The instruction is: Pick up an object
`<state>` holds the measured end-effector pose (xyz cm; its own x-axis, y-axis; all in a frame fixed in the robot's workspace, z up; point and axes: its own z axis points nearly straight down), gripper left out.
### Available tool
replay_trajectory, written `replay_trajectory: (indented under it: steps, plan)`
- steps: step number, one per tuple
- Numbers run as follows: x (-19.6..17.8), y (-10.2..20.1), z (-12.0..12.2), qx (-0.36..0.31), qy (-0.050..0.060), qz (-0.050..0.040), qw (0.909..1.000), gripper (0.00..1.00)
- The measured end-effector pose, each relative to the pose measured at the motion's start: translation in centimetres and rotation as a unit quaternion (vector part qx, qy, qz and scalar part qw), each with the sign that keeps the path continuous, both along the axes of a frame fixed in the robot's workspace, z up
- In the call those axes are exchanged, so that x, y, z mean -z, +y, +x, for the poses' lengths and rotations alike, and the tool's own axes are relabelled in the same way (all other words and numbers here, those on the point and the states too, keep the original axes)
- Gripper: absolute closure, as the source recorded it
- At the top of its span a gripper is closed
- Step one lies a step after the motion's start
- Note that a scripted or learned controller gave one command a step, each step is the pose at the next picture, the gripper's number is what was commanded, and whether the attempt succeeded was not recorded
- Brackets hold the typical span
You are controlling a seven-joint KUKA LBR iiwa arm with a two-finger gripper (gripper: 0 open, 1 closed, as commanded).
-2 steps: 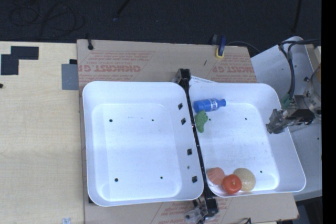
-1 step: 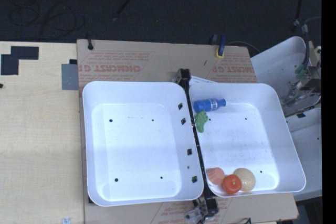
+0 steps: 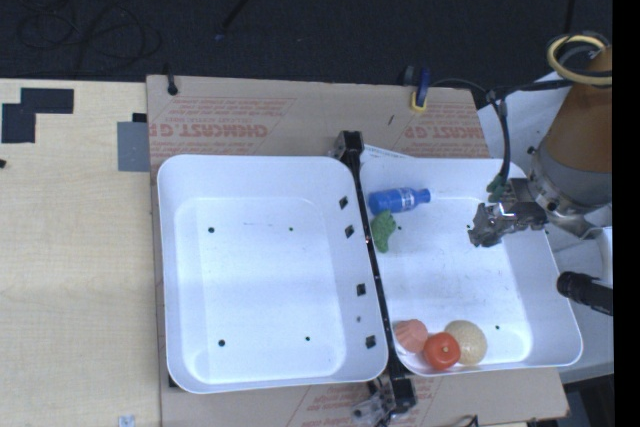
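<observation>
the gripper (image 3: 487, 227) hangs over the right bin (image 3: 545, 335), and i cannot tell its state from here. the blue bottle (image 3: 399, 201) lies to its left and slightly further back, against the divider side, its long axis pointing roughly toward the gripper.

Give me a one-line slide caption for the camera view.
Gripper hovers in the right bin, apart from the blue bottle, green piece and three round items.
</observation>
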<state>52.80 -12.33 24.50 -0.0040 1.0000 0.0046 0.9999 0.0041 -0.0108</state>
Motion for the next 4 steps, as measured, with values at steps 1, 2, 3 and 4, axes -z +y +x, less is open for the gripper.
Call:
replay_trajectory:
  steps: [1, 2, 3, 4]
  plan:
    - [-1.6, 7.8, 1.8, -0.002, -0.005, -0.001, 1.0, 1.0]
    - [-4.2, 14.8, 1.3, -0.001, -0.005, -0.0013, 1.0, 1.0]
    - [-3.2, 20.5, -4.3, 0.0, -0.001, -0.0017, 1.0, 1.0]
    - [-12.0, 25.8, 0.9, -0.001, -0.01, -0.001, 1.0, 1.0]
